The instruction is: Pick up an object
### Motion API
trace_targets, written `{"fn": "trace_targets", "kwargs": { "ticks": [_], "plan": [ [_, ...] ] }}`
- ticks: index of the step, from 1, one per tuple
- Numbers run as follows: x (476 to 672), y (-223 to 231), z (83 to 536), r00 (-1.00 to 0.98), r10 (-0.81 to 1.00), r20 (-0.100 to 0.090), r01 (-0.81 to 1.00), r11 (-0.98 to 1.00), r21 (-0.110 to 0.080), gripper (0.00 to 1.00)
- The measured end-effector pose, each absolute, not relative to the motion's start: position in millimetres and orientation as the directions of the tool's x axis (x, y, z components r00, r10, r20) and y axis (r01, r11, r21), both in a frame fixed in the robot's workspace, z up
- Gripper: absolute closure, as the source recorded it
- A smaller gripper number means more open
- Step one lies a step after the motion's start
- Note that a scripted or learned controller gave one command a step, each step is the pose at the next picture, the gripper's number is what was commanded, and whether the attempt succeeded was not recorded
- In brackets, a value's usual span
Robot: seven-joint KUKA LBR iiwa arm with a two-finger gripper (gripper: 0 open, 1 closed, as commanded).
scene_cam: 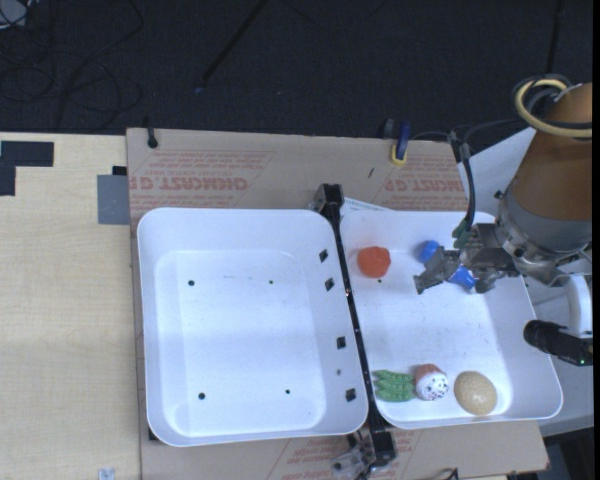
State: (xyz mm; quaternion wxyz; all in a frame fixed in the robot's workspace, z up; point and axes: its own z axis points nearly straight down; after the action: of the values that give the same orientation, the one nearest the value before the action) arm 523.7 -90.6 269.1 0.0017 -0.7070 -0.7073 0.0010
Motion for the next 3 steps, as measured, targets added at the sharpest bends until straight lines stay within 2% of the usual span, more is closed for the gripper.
{"fn": "trace_targets", "kwargs": {
  "ticks": [1,2,3],
  "plan": [
    [523.7,-90.8,278.5,-0.001,1.0,0.001,1.0,0.001,-0.006,1.0],
    [474.0,-80.8,325.1,-0.002,1.0,0.001,1.0,0.002,0.0,1.0],
    [476.0,-75.7,371.1,-0.002,1.0,0.0,1.0,0.002,0.002,1.0]
  ]
}}
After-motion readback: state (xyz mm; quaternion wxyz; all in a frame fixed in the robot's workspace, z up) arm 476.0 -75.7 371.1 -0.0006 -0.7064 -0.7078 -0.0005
